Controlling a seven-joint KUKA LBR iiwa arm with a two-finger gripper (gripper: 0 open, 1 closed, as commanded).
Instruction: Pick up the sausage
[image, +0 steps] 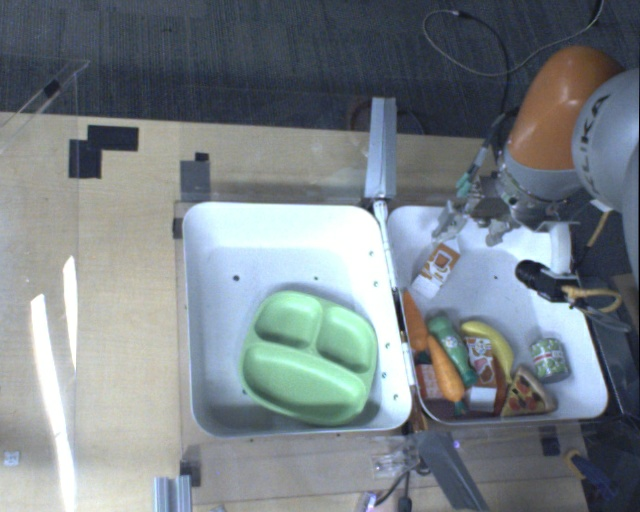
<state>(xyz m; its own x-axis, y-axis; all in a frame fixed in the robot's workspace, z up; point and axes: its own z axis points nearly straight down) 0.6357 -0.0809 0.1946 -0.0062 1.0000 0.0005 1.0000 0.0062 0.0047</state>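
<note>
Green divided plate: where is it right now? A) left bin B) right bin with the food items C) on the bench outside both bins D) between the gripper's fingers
A. The green divided plate lies on the floor of the left bin, while the gripper is over the far end of the right bin, where the banana and other items sit.

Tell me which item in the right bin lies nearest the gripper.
The white and orange carton, lying alone just below the gripper in the right bin's upper part. The banana, can, pizza slice and the rest cluster along the lower edge.
</note>
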